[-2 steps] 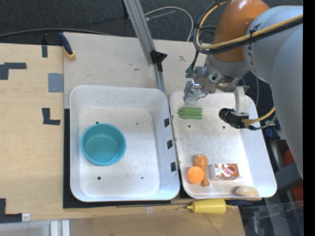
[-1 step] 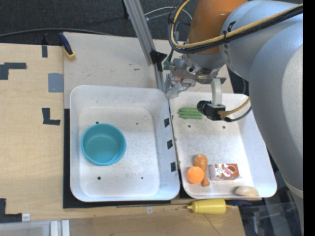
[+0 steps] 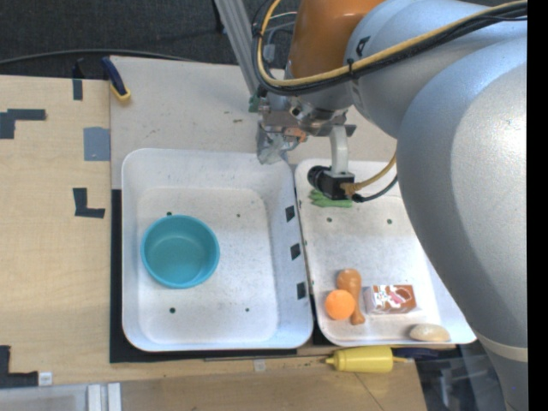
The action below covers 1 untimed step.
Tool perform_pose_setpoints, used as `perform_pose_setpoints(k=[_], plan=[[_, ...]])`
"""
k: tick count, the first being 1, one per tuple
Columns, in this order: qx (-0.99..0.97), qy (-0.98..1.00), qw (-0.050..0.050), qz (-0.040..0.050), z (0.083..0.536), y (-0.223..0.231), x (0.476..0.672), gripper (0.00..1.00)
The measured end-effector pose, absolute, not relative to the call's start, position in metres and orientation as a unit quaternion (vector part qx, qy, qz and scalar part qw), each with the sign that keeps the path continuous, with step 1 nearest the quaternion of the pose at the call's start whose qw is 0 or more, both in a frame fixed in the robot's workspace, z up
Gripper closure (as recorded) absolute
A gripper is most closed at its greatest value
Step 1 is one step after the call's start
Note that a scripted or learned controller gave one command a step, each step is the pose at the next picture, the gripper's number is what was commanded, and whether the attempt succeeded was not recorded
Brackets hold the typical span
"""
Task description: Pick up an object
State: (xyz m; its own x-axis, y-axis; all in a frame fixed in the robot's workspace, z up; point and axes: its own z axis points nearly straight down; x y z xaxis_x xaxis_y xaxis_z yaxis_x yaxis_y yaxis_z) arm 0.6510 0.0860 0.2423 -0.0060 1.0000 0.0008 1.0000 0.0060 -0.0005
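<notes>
grey two-finger gripper (image 3: 272,150) over far rim, left white bin (image 3: 205,157) | jaw state: can't tell | round teal plastic bowl (image 3: 180,251) untouched | pick not yet done

Single fixed camera above worktop (image 3: 51,229), looking down at slant on both bins: left bin (image 3: 137,169), right bin (image 3: 385,229). Arm (image 3: 462,101) enters from view's right, close to lens.

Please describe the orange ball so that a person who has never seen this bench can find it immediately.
Look at the right white bin, at its near end, where small things lie together. The orange ball sits at the left of this group, touching a brownish carrot-like piece. It is the only round, bright orange thing; the small packet beside it is flat and printed, and the pale lump is beige.
</notes>
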Motion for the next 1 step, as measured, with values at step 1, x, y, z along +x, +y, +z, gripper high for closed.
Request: perform_pose_setpoints(k=[1], plan=[[-0.706, -0.708, 0.001, 0.0020, 0.2179, 0.1000, 0.6529, 1.00]])
